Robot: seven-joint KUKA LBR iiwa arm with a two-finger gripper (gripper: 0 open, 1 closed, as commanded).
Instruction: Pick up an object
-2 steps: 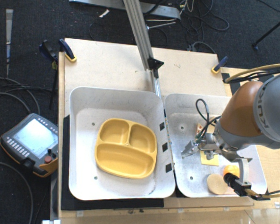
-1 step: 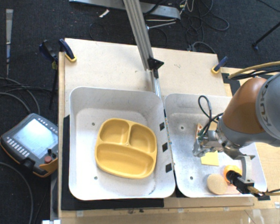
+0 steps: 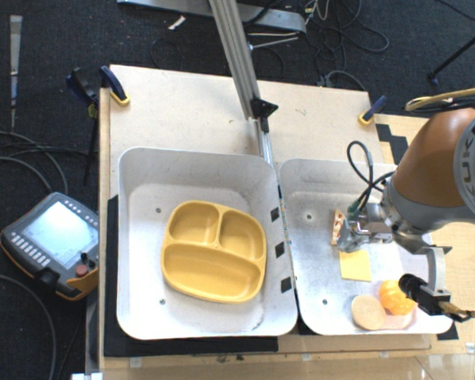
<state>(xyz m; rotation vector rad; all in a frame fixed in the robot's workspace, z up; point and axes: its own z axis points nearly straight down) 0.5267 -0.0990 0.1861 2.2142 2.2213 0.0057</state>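
Leftmost, on the dark carpet at about nine o'clock from the bench, lies a teach pendant (image 3: 51,244) with a pale screen and an orange rim, its black cable looping off across the floor; next comes the left bin (image 3: 138,179), white and shallow, with a yellow divided plate (image 3: 214,251) lying flat in its middle; the plate has two small compartments along its twelve o'clock side and one long compartment along its six o'clock side; from the top of the frame a grey metal pole (image 3: 239,53) slants down to a black clamp at the twelve o'clock end of the seam between the bins; two yellow-handled clamps (image 3: 114,88) sit at the bench's far corners; the right bin (image 3: 310,310) touches the left one along that seam; low over its centre is the gripper (image 3: 352,229), and whether it is spread or pressed together I cannot tell; a small tan and white object (image 3: 338,227) stands just at the gripper's nine o'clock, and whether they touch is unclear; a pale yellow square sponge (image 3: 356,265) lies flat just at the gripper's six o'clock; further toward five o'clock, near the bin's front corner, a beige round piece (image 3: 367,312) touches an orange round object (image 3: 394,298) and a pink piece (image 3: 400,318) under it; the arm (image 3: 439,169), grey and orange, fills the three o'clock side.
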